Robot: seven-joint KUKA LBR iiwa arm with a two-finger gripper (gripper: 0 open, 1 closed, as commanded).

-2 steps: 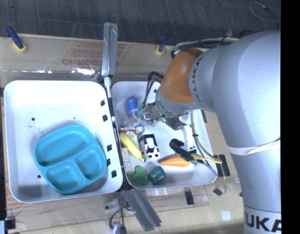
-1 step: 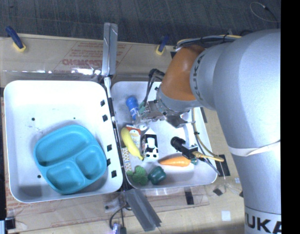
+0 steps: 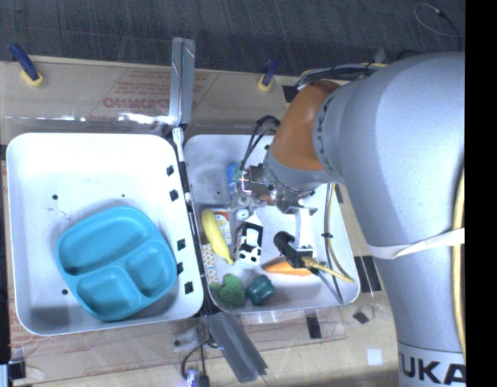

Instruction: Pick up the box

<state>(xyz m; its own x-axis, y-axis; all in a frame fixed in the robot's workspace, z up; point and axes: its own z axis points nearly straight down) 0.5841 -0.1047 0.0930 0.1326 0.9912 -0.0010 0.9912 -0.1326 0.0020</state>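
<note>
Two white bins sit on your tabletop point(image 3: 87, 87); your gripper point(image 3: 242, 201) hangs in the right bin point(image 3: 202, 156), whether clenched you cannot tell, with the box point(image 3: 221, 220) just beside it, touching the banana point(image 3: 216, 236)

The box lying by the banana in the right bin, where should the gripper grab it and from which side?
Probably from straight above, closing across the short width of the box. It lies flat, a long narrow shape against the bin's left wall, with the banana partly over it. The upper end looks freest, so grip there; the gripper hangs just beside it.
</note>
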